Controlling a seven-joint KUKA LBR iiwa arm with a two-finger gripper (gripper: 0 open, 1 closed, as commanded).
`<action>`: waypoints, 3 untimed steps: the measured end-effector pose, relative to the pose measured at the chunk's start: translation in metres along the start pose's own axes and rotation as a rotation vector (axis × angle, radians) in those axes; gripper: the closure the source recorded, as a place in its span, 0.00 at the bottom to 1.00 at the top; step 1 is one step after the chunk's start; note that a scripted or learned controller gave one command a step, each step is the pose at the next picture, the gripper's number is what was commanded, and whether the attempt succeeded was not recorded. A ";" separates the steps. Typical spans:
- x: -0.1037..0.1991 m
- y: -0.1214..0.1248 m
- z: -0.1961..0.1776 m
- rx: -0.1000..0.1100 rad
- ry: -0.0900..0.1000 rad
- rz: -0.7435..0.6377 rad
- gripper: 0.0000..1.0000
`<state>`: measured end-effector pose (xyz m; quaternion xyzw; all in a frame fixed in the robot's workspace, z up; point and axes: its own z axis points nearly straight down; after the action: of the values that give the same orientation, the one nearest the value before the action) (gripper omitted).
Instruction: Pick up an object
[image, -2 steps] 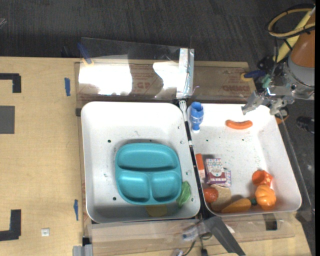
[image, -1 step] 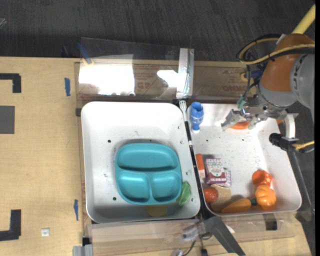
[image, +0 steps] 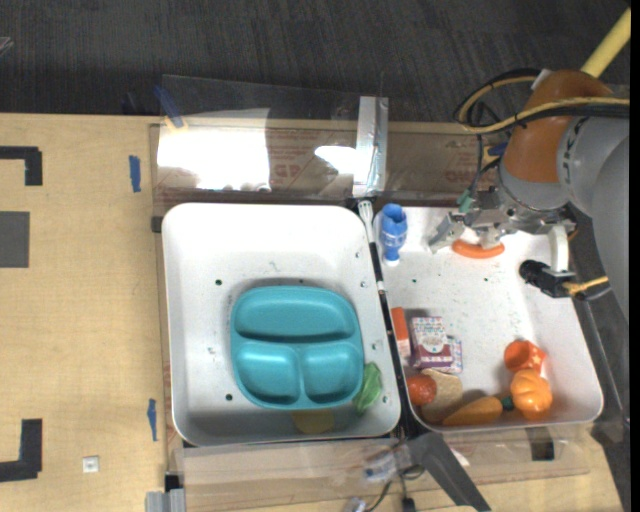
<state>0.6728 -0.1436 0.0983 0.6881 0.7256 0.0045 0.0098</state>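
Hovering gripper (image: 478, 232) sits above an orange disc (image: 482, 250).

A robot lab: a grey-and-orange robot arm (image: 560, 150), two shallow white plastic bins (image: 190, 300), brown cardboard bench sheets (image: 75, 300), blue tape marks (image: 134, 172).

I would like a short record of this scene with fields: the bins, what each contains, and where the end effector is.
left bin: teal divided tray; a green item at the tray's lower right corner
right bin: blue bottle, small printed box, red round item, orange toy vegetables
end effector: over the right bin's far end, above an orange flat object
held object: none seen
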 end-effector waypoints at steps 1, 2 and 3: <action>-0.010 -0.014 0.000 -0.003 0.001 0.002 0.00; -0.007 -0.004 0.009 0.009 0.005 0.011 0.00; -0.007 -0.004 -0.001 0.009 0.004 0.010 1.00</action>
<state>0.6697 -0.1505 0.0989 0.6917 0.7221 0.0026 0.0053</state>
